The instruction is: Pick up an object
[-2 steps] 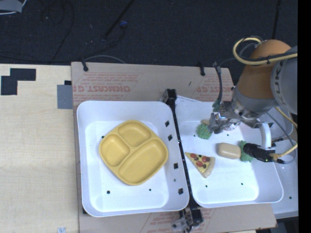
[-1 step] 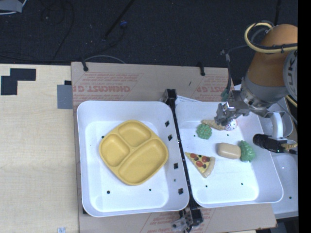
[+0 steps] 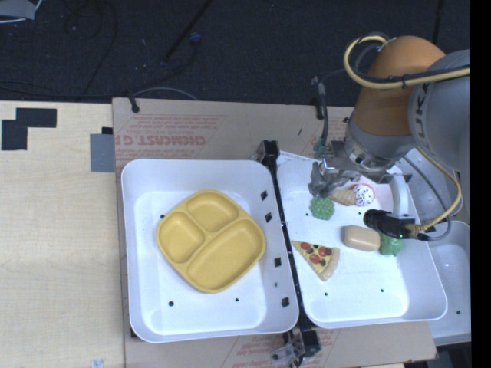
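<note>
While the grey arm (image 3: 453, 106) leans in over the right bin (image 3: 430, 301), its end effector (image 3: 326, 181) hangs low near that bin's far wall, and from where I stand I cannot tell whether it is spread or pressed together. Right under it, a touch nearer to me, sits a green broccoli (image 3: 322, 208), so close that I cannot say whether the two touch. Just beside the end effector on the arm's side lie a tan wedge (image 3: 344, 198) and a white spotted ball (image 3: 364, 196), the one against the other. Farther out that way and nearer to me rests a beige loaf (image 3: 360, 238), with a small green piece (image 3: 392, 245) at its outer end. Past the broccoli, toward me from the end effector, a pizza slice (image 3: 318, 257) lies flat on the bin floor. Well apart on the other side, across the black seam (image 3: 276, 221) where the bins meet, the left bin (image 3: 142, 205) holds a yellow three-part plate (image 3: 211, 240). Both bins sit on cardboard (image 3: 192, 129) over the pale desk (image 3: 54, 244).
</note>
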`<state>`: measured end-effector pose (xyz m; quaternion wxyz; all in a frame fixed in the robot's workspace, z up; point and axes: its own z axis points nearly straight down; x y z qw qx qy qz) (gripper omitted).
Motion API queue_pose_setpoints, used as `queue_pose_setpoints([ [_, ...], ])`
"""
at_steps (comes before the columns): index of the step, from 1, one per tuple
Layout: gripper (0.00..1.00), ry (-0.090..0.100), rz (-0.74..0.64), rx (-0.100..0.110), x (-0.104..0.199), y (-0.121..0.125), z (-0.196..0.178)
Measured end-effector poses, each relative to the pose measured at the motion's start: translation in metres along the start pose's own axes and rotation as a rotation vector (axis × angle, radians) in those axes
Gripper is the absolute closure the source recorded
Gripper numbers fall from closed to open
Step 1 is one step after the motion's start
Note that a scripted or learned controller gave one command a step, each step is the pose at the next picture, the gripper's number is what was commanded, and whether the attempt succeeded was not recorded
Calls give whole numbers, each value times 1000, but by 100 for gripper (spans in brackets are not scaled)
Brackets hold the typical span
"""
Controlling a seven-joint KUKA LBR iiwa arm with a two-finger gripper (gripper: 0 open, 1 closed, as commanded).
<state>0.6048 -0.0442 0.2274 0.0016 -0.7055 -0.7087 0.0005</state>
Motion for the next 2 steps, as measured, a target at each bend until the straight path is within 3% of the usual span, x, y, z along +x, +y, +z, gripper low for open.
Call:
queue_pose_setpoints([
  [2, 100, -1, 1, -1, 114, 3, -8],
])
